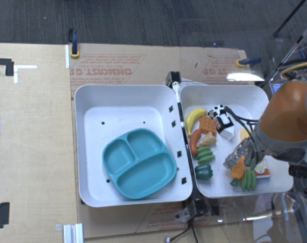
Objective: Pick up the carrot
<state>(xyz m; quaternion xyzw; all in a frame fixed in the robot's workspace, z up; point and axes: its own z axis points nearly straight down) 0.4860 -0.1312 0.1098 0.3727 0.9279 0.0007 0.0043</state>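
The carrot (238,171), a short orange body with a green leafy top (248,180), lies in the right bin (254,96) near its front right corner. My gripper (239,159) hangs directly over the carrot's orange end, right at it, and covers part of it. The arm's orange band (290,113) and grey wrist stand over the bin's right side and hide what lies beneath.
In the right bin are also a banana (193,118), an orange block (208,125), a red-orange sausage-like piece (194,141), green vegetables (205,155) (203,172), a black-and-white toy (221,117) and a small box (263,172). A teal divided plate (139,162) lies in the left bin (92,110).
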